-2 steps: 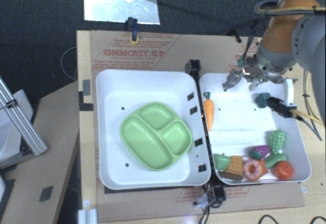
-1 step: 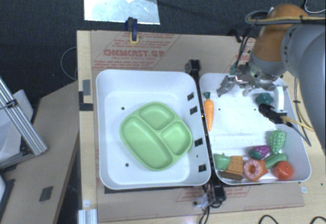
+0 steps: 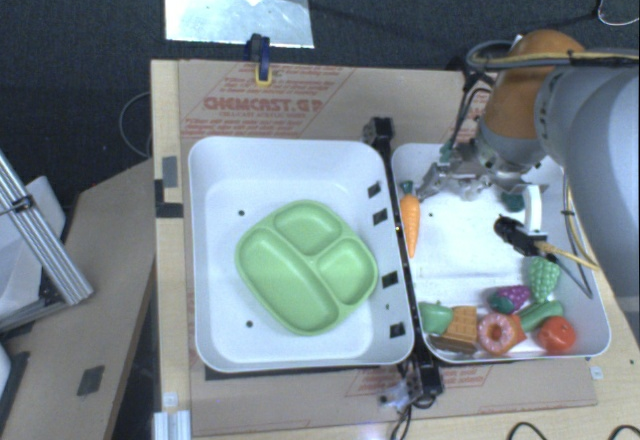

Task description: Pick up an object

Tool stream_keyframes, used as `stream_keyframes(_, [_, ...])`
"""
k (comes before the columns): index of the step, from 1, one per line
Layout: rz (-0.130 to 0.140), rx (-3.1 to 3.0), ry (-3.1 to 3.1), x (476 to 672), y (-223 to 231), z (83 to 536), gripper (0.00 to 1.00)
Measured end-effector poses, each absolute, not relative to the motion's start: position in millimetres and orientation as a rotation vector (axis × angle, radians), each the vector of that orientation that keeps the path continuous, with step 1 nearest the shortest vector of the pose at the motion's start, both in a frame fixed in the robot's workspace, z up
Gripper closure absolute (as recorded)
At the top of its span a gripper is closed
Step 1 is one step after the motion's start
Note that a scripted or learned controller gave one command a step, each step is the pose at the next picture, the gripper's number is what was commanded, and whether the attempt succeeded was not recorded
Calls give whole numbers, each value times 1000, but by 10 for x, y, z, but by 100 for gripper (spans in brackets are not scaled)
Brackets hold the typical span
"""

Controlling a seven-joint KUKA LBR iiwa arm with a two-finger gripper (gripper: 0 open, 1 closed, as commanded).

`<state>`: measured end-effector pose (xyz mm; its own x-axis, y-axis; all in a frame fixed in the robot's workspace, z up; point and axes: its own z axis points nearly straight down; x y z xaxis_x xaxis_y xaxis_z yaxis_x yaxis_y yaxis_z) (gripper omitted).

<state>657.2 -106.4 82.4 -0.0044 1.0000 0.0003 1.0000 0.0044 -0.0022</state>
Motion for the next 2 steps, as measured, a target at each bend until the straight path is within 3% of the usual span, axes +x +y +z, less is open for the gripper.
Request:
stream_keyframes(1, [-5,-2218,-2230,6593,-1065,966,100])
stream_keyframes(2, [-6,-2218,-2230,6617,-975,1448,100])
